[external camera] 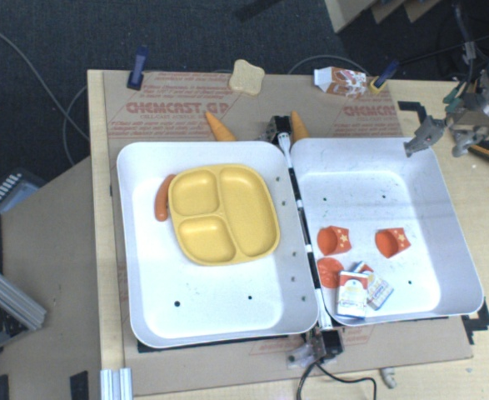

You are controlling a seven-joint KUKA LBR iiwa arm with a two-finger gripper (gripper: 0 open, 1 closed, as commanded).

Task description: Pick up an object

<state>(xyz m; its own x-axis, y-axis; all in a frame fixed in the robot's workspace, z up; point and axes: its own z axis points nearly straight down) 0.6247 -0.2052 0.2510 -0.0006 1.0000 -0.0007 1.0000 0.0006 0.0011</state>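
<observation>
The grey metal two-finger gripper (442,137) sits at the far right — fingers spread apart, tilted leftward — nothing between them.

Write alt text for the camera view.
Two white bins sit side by side: the left bin holds a yellow divided plate beside a hot dog; the right bin holds orange cups and a small carton. The gripper hovers at its far right corner.

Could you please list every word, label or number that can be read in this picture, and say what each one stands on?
"CHEMCAST GP": red print on the brown board under the bins, left part; the last letters are unclear.
"CHEMCAST": the same print on the board's right part, behind the right bin.
Small cartons in the right bin: print too small to read.
Carton on the board: unreadable.
</observation>
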